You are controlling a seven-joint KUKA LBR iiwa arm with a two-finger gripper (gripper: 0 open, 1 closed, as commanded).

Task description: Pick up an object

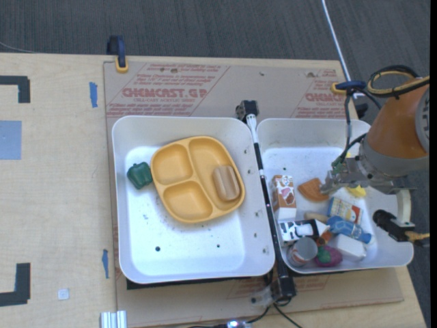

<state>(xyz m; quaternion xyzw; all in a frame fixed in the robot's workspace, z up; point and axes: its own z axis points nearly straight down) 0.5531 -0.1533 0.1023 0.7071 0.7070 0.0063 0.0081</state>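
Mixed small objs piled in rt bin, near corner.

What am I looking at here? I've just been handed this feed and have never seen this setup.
One camera looks down at a slant on a bench with two shallow white bins. The grey and orange robot arm reaches in from the right, its hand low over the right bin. That bin holds a jumble of small items, including a small carton and an orange piece. The left bin holds a yellow divided plate with a tan bread-like piece in one section, and a green toy beside the plate. I can't tell whether the hand grips anything.
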